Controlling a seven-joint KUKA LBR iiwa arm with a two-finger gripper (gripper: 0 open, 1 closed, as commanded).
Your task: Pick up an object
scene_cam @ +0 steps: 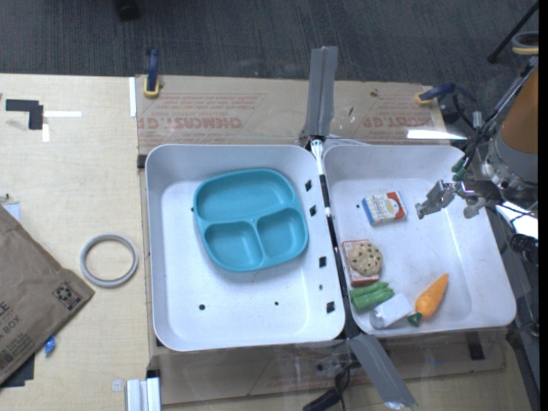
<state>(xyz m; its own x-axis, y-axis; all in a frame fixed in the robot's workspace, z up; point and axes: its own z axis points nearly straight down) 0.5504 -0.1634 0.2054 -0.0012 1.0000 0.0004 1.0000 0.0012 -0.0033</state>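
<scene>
The right bin (479, 255) holds a small white box with orange and blue print (384, 207), a cookie packet (363, 259), a green toy vegetable (370, 295), a white block (392, 309) and an orange carrot (431, 294). My gripper (450, 202) hangs over the bin's upper right part, to the right of the printed box and apart from it. Its fingers are spread open with nothing between them.
A blue divided plate (251, 219) lies in the left bin (171, 306). On the bench to the left are a grey tape ring (109, 259) and a brown cardboard box (26, 306). Clamps (151, 84) hold the cardboard behind the bins.
</scene>
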